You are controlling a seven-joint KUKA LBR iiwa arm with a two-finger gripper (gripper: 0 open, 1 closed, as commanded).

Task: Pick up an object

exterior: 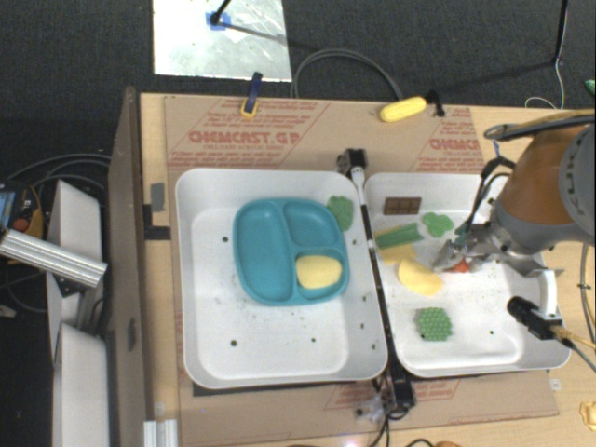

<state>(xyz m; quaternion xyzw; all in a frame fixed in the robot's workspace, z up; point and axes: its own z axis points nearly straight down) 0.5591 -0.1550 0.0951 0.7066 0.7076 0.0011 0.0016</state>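
The metal pincer (458, 257), its state unclear, sits over a small red-orange piece (459, 266) beside a smooth yellow lump (419, 277).

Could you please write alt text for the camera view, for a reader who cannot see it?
The gripper is low in the right bin, at a small red-orange item beside a yellow piece. The left bin holds a blue divided plate with a yellow item on it.
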